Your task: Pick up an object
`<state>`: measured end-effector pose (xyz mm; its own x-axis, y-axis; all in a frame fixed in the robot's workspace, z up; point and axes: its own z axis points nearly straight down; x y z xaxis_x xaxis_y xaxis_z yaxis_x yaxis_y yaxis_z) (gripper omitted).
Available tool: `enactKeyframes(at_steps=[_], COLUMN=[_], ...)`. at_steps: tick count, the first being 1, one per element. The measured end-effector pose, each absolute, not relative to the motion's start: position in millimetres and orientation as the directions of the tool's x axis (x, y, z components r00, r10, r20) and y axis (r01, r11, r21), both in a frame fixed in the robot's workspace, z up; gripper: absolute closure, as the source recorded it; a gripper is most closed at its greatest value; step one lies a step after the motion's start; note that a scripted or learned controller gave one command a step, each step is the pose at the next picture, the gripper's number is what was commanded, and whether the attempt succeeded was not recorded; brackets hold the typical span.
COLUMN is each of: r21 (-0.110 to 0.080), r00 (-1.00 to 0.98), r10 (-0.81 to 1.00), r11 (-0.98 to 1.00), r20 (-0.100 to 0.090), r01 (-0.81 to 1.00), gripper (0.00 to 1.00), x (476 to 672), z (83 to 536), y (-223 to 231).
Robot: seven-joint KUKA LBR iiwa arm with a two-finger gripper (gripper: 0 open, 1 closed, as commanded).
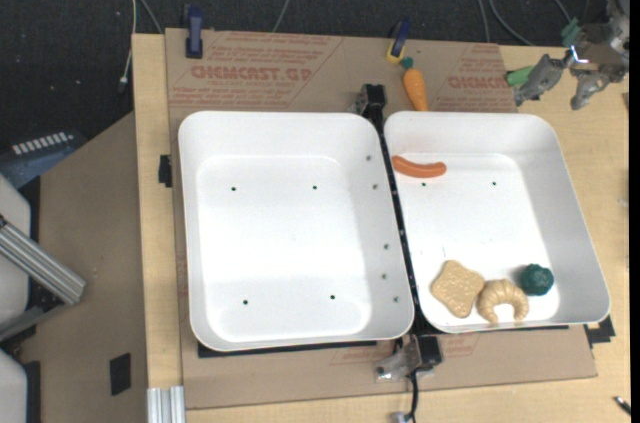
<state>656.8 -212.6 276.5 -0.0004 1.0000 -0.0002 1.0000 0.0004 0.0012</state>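
Gripper [566,83] hangs beyond right white plastic bin [560,171]; orange sausage [419,167] far-left of it, tan cracker [457,288], croissant [504,300], green broccoli [536,280] nr front.

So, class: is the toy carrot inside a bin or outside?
Outside. The carrot lies on the cardboard behind the right bin, beyond its rim.

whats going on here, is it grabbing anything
Not yet. The gripper hangs open at the far right, outside the bins, holding nothing. The right bin holds a sausage, cracker, croissant and a green toy. A carrot lies on the board behind the bins.
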Motion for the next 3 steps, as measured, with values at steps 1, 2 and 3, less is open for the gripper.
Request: enactKeyframes(at_steps=[1,2,3], r21=[-0.002,-0.005,-0.005], r00=[-0.001,0.0,0.0], r10=[1.0,1.0,1.0], r11=[0.001,0.0,0.0], r20=[0.001,0.001,0.001], r01=[1.0,1.0,1.0], gripper=[0.0,0.0,0.0], x=[655.4,651.7,653.0], z=[234.5,171.9,110.1], y=[-210.5,-210.5,-214.4])
